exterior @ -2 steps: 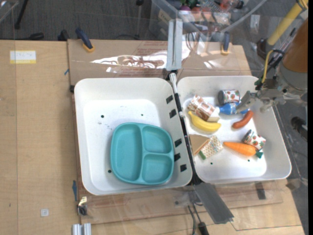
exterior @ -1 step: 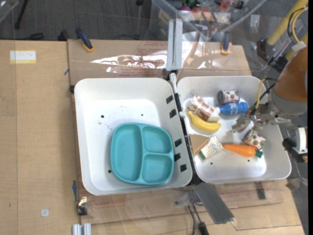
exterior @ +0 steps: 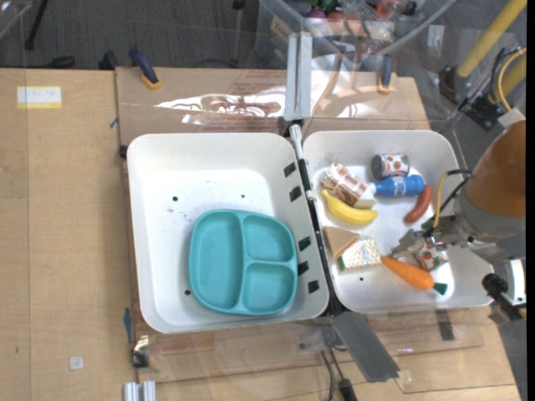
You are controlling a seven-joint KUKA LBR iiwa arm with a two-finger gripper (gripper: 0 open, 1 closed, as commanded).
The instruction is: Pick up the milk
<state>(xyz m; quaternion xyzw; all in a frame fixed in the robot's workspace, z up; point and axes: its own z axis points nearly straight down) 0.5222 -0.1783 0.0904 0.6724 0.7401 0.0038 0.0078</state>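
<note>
The milk (exterior: pixel 431 256), a small white carton with red markings, sits at the lower right of the right bin (exterior: pixel 443 144), just above the carrot (exterior: pixel 410 273), and appears to lie between the fingers of the gripper (exterior: pixel 425 247), which seem closed on it. Left of it are a sandwich wedge (exterior: pixel 354 250), a banana (exterior: pixel 349 210) and a blue bottle (exterior: pixel 399 186). The left bin (exterior: pixel 159 161) bears a teal divided plate (exterior: pixel 243 261).

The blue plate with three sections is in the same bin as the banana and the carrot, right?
Not quite. The camera view shows the blue plate lying by itself in the left bin. The banana and the carrot are in the right bin.
</note>
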